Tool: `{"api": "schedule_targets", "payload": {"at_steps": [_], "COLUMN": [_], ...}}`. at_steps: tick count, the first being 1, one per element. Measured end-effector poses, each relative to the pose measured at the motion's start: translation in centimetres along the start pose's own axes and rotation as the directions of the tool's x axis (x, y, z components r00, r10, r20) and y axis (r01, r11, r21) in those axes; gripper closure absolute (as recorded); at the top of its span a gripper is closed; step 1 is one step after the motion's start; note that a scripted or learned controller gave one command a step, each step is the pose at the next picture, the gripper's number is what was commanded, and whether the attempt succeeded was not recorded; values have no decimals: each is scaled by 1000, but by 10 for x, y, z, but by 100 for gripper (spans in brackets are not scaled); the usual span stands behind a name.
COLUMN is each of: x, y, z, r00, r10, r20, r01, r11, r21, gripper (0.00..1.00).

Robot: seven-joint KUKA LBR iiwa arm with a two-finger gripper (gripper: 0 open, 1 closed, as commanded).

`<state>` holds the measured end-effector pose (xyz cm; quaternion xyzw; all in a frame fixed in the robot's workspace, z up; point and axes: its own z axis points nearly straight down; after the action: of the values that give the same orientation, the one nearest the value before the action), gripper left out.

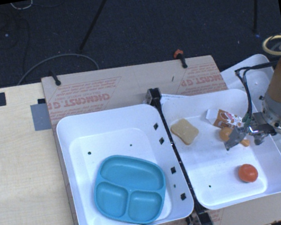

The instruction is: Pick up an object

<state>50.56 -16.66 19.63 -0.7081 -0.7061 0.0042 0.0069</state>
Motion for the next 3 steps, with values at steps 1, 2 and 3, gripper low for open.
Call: {"api": "schedule_targets", "payload": {"at_steps": [1, 2, 3], "x": [0, 0, 0], "y": [3, 3, 4], "z": [-6, 58, 111], "r00": [1000, 1000, 1000], "r10": [-3, -3, -1], "r20": [2, 1, 3], "r01": [3, 3, 1], "r11": [1000, 1000, 1000], "r21": [-12, -7, -12], "gripper": [0, 0, 0]}}
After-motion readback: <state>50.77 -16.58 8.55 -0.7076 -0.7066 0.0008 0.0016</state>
